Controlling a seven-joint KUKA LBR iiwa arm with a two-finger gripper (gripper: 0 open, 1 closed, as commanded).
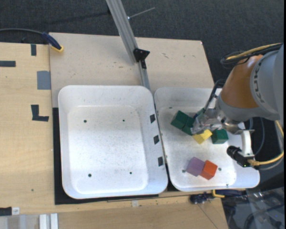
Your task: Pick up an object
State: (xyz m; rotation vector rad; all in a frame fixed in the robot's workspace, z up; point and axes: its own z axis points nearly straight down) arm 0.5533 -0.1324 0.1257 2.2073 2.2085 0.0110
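The right bin [181, 99] holds several small blocks. A dark green block [182, 120] lies near its middle, a yellow block [202, 136] just right of it, and a smaller green block [220, 136] beside that. Nearer the front lie a purple block [196, 166] and an orange block [209, 169], touching. My gripper [200, 126] reaches down from the right, its tip low among the dark green and yellow blocks. The wrist covers its fingers, so I see no block held.
The left bin [66, 104] sits beside the right one, their rims meeting at a divider with black clips [156, 139]. A slanted metal pole [124, 25] crosses the bench behind the bins. Cables [264, 159] hang by the arm's right.
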